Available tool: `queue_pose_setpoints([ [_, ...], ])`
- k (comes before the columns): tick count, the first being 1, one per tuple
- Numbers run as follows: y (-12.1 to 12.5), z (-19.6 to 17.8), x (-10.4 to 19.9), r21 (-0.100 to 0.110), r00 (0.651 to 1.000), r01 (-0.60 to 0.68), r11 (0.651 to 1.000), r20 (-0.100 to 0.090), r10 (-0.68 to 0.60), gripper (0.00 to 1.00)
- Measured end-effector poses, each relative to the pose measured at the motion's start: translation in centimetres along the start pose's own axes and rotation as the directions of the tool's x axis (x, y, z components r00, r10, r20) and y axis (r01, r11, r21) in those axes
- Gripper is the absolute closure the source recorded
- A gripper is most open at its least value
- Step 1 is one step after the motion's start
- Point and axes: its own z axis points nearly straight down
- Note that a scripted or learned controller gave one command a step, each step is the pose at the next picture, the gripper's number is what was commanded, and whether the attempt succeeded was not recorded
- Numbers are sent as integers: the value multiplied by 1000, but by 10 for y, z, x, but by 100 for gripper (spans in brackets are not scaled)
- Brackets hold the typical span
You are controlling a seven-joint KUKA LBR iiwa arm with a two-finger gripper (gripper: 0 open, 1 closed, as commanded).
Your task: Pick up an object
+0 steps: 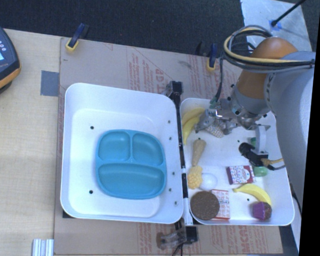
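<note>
The gripper hangs low over the far end of the right bin, and whether it is spread or closed I cannot tell from this slanted view. Just beside it, toward the left bin, lies a yellow banana, its long axis curving along the bin wall. Directly nearward of the tool lies a cone-shaped piece, probably the easiest target, pointing lengthwise away from it. Farther off sit the corn and brown disc.
</note>
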Motion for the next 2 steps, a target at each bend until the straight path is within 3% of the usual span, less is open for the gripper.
queue_pose_setpoints([
  [1, -97, 9, 13, -5, 1000, -6, 1000, -3, 6, 0],
  [2, -86, 7, 6, -17, 1000, -4, 1000, 0, 4, 0],
])
